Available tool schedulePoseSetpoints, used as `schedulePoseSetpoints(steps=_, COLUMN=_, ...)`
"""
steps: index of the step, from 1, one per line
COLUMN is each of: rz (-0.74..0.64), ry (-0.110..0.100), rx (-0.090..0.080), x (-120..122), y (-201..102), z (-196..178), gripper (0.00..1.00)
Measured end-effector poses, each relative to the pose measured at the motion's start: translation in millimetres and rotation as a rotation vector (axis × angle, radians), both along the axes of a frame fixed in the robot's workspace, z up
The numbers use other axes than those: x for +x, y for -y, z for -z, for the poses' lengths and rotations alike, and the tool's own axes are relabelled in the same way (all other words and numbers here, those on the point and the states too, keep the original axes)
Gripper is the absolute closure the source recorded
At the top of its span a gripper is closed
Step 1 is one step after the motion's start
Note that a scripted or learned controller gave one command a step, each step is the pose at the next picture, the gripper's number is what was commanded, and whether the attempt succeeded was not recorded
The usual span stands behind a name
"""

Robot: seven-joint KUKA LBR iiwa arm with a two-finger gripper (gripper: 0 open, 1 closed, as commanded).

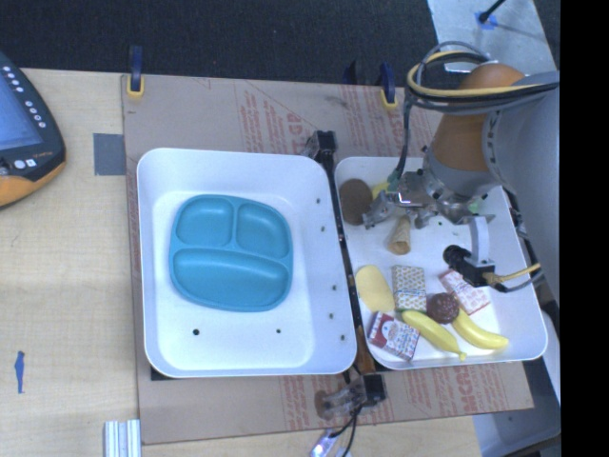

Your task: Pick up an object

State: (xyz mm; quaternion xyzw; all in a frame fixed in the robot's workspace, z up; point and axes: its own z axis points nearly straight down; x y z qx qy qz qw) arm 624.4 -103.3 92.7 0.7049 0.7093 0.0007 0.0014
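Cork-like cylinder (pixel 400 235), lying in the right bin (pixel 533 336) just below the end effector (pixel 411 209), looks light, stiff and easily rolled, best pinched across its middle; grip state cannot be told.

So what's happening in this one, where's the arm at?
The KUKA arm reaches in from the right over the right bin, its end effector low among the items near the bin's far end, by a brown round object and a tan cork-like piece. Nothing is visibly held. Bananas, small packets and a yellow lemon-like item lie at the near end. The left bin holds a blue divided plate.
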Motion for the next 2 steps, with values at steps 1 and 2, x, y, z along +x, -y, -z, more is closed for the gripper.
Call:
schedulePoseSetpoints(steps=1, rz=0.003, ry=-0.011, rx=0.001, x=-36.0, y=8.3, z=1.4, gripper=0.00)
schedulePoseSetpoints(steps=2, rz=0.000, ry=-0.003, rx=0.001, x=-7.4, y=-5.9, z=0.4, gripper=0.00)
